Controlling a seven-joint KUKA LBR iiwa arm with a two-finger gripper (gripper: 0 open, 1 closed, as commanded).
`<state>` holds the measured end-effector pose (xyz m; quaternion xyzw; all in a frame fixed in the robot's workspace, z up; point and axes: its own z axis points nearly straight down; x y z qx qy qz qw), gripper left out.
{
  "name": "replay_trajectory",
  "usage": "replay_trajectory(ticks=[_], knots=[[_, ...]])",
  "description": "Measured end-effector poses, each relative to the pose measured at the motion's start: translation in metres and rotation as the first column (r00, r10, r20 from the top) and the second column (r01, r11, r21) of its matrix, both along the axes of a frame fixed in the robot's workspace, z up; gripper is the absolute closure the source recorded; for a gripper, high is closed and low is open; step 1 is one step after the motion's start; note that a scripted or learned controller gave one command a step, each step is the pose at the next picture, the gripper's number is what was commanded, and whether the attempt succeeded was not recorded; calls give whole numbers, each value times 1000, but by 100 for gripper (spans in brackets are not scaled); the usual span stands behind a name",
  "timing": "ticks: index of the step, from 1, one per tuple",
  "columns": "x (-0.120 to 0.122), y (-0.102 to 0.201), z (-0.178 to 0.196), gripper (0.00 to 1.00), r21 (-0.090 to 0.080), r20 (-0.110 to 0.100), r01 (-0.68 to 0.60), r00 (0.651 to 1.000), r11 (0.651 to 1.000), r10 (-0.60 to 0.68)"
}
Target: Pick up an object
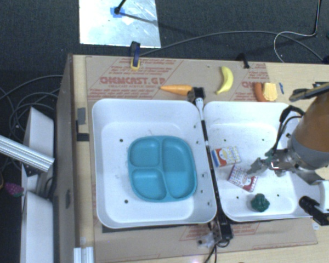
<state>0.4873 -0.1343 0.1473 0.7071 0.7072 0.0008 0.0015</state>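
gripper point(259, 166): jaw gap cannot tell, tip just beside flat red-white packet point(243, 177) | right bin point(236, 116): knobbly green lump point(259, 203)

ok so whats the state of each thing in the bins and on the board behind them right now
blue divided plate: flat in the left bin, nothing on it
white carton: lying flat in the right bin
red and white packet: lying tilted, just left of the gripper
green toy: loose near the front wall
banana: on the board behind the bins
carrot: lying on the board
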Motion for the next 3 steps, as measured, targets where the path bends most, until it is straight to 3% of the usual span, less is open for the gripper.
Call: replay_trajectory(ticks=[1, 2, 3], knots=[[1, 12, -53, 0, 2, 0, -1, 1000, 1000, 1], [2, 13, -42, 100, 2, 5, -1, 1000, 1000, 1], [0, -11, -8, 100, 0, -1, 0, 1000, 1000, 0]])
